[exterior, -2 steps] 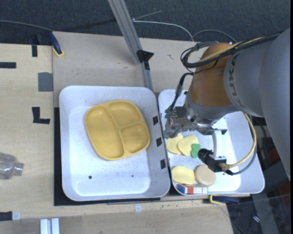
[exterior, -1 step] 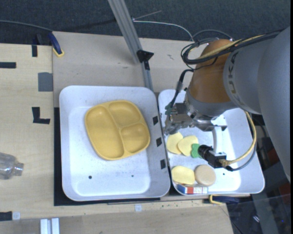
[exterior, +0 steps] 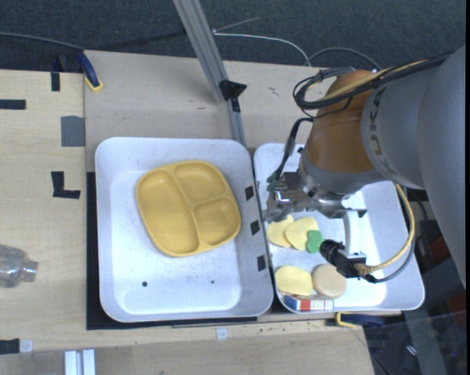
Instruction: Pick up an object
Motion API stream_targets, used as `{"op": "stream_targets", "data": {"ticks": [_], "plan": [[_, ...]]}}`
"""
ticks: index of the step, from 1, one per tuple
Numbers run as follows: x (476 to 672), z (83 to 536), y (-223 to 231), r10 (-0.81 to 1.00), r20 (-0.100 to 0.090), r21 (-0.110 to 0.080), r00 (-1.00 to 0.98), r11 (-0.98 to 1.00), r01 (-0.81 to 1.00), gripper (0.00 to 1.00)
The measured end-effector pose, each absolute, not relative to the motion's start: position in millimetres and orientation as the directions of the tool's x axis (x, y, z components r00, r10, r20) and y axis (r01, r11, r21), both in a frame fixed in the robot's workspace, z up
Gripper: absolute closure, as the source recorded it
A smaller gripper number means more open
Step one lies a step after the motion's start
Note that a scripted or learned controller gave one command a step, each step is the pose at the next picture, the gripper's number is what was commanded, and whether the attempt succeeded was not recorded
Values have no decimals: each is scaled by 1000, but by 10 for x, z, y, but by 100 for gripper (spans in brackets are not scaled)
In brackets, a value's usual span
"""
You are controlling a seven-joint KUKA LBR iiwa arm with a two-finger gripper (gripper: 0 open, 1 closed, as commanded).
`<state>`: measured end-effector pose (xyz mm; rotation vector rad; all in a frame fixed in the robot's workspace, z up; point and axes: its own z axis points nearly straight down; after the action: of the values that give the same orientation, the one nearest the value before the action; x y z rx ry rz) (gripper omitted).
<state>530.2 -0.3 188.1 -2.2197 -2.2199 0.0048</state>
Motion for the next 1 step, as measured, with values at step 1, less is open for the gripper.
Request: {"op": "stream_targets", "data": {"ticks": [1], "plan": [[5285,1880,6,1000,1,-4,-2,2,1000,100]]}}
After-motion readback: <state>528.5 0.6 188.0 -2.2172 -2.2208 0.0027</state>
